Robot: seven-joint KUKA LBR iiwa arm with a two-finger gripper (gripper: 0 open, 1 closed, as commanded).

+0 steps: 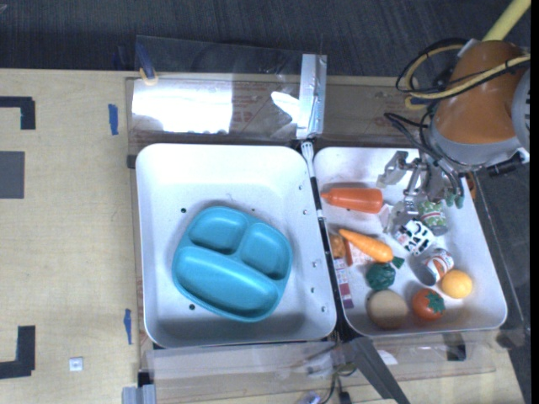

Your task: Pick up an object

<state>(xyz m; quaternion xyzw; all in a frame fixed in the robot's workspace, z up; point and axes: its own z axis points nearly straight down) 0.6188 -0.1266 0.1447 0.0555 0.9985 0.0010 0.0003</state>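
Toys (396, 259) beneath arm (476, 99) reaching down

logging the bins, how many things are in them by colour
blue: 1, the divided tray in the left bin
orange: 3, two carrots and a round fruit
red: 1, tomato
green: 1
tan: 1, potato
black and white: 1
total: 8 I can tell apart
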